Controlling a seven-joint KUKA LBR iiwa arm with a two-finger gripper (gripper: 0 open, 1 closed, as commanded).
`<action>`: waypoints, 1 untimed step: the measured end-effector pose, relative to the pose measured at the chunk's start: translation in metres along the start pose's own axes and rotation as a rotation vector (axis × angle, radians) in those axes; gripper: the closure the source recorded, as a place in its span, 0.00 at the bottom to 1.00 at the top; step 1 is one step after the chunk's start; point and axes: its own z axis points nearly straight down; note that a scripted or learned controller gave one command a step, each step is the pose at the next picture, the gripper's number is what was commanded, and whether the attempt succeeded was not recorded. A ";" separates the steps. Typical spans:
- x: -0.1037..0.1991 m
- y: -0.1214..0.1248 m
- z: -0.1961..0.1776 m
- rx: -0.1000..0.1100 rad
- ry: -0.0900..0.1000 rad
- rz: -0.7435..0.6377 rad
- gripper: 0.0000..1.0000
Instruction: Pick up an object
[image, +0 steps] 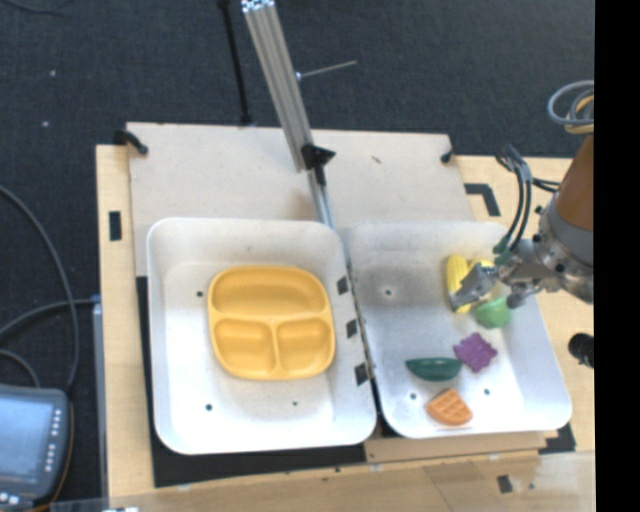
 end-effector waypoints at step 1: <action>0.000 0.000 0.000 0.000 0.000 0.002 0.00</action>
